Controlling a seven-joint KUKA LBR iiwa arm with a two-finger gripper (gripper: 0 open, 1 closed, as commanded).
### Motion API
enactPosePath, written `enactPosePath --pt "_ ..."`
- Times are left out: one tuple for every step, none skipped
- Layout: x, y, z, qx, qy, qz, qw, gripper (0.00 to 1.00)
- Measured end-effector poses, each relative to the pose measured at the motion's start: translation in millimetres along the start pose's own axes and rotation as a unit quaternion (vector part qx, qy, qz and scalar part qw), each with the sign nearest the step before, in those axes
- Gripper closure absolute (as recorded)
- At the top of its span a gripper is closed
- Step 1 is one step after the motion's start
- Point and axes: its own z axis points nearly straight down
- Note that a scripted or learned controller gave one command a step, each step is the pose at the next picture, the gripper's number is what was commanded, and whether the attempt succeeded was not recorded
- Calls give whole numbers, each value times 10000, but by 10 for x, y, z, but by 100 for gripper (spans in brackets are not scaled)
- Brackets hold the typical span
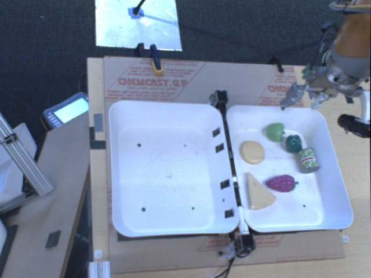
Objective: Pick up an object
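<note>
- Two white bins sit side by side; the left bin (165,167) lies nearest the camera's clutter.
- The right bin (333,204) carries six pickable objects: one cheese wedge (258,192), one grape bunch (281,183), one can (308,160), one round biscuit (253,152), one teal piece (293,143), one green pepper (275,132).
- Farthest back, the gripper (305,96) hovers over the bin's far rim, fingers spread and holding nothing, apparently poised to descend.

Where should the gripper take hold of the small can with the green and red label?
Grip the small can with the green and red label across its round sides, coming straight down. It lies tilted near the right bin's wall, so close along the wall, probably.
</note>
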Motion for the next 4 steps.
enactPosePath --pt "122 -152 720 28 9 7 10000 0" --pt "38 102 1702 20 0 -15 10000 0" --pt "37 123 1528 -19 -4 -20 10000 100" --pt "286 -424 1289 17 7 9 10000 100"
